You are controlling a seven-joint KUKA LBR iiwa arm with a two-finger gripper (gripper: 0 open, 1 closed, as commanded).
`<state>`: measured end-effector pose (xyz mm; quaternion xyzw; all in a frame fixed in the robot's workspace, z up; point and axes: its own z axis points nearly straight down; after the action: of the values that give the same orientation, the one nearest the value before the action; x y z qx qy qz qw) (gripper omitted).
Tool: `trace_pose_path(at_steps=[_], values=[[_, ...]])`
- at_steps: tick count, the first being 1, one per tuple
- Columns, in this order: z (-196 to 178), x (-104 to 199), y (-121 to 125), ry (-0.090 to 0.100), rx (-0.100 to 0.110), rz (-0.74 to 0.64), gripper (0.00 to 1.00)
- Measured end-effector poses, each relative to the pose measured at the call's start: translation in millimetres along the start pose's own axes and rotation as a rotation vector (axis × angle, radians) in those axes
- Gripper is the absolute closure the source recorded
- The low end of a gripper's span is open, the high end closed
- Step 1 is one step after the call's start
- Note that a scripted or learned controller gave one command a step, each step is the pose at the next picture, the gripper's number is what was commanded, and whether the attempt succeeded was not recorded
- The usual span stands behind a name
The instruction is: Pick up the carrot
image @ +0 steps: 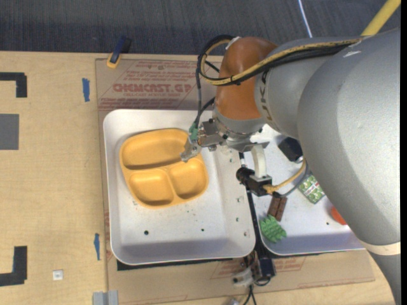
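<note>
Overhead slanted look at a cardboard-covered bench with two shallow white bins side by side.

Left bin [159, 234]: holding a yellow divided plate [164, 166], three compartments, nothing in them. A few dark specks on the bare bin floor below the plate.

Just right of the plate's upper edge: the gripper [191, 150], hanging low over the plate's rim near the boundary between the top compartment and the lower right one. Small metal fingertip seemingly touching or just above the rim; opening width of the fingers too small and too hidden to judge, so impossible to say whether spread or closed. Nothing visible between them.

Above and right of that: orange wrist band [241, 75] and the broad grey arm [343, 119], sweeping in from the right and covering much of the right bin [299, 246].

Right bin, visible parts: a small dark object [290, 148] near the top, a green-and-white item [310, 188], a brown block [276, 206], a green toy piece [273, 229].

Far right, at the arm's edge: a sliver of orange, probably the carrot [336, 216], mostly hidden under the arm. Long axis not readable from so little.

Key relation: carrot well apart from the gripper, off to the right and slightly lower, in the other bin. Likely need, as a judgement: travel rightward across the bin divider before any descent.
</note>
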<state>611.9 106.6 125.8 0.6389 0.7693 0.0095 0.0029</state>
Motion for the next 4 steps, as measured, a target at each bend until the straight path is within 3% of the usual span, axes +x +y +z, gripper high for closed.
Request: trace_pose_path(at_steps=[1, 2, 3, 4], values=[[-10.3, -0.3, 0.9, -0.001, -0.002, 0.001, 1.00], [-10.2, -0.3, 0.8, -0.001, -0.002, 0.001, 0.00], [37.3, -0.2, -4.6, -0.003, 0.013, -0.466, 0.00], [28.1, -0.6, -4.8, -0.002, 0.016, -0.463, 1.00]])
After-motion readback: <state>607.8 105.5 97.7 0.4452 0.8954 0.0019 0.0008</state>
